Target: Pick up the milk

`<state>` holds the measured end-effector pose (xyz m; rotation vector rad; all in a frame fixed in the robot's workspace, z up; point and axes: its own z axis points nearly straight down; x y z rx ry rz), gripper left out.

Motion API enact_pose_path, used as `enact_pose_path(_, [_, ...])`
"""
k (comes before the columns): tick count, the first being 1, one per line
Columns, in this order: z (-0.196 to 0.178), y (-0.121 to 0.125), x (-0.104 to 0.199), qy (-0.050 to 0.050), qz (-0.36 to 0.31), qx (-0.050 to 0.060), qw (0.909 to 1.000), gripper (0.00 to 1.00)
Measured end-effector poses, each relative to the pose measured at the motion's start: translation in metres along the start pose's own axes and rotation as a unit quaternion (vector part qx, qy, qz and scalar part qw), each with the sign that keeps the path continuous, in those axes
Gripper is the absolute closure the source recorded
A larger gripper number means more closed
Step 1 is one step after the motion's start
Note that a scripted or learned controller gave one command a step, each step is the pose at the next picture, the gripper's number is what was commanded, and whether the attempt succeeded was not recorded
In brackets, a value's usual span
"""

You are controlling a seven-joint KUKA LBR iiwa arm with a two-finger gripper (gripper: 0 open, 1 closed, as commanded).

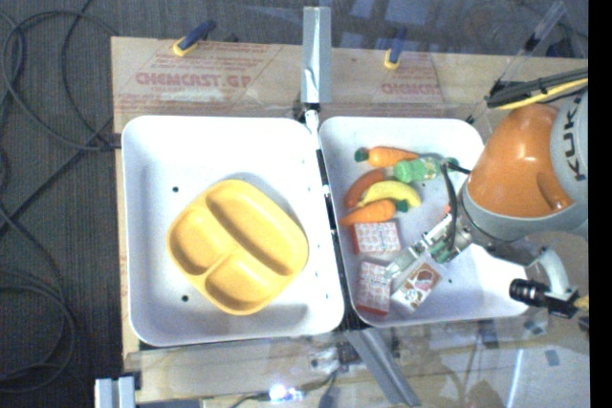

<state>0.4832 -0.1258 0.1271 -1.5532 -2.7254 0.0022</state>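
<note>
The milk (418,283), a small white carton with a red-brown label, lies tilted near the front of the right bin (459,134). The gripper (435,246) hangs just above and to the right of it, at the carton's upper end, under the orange and grey wrist. From this height I cannot make out whether it touches the carton.
Left of the milk lie two red-patterned cartons (378,238) (373,288). Further back in the right bin are a banana (394,193), two carrots (390,155) (363,214), a red item (366,185) and a green bottle (417,170). A yellow divided plate (239,245) sits in the left bin (153,148).
</note>
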Motion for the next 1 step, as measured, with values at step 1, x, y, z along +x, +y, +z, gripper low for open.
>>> enact_pose_path(1, [0.0373,-0.0038,-0.0156,-0.006,-0.218,-0.005,0.976,0.0])
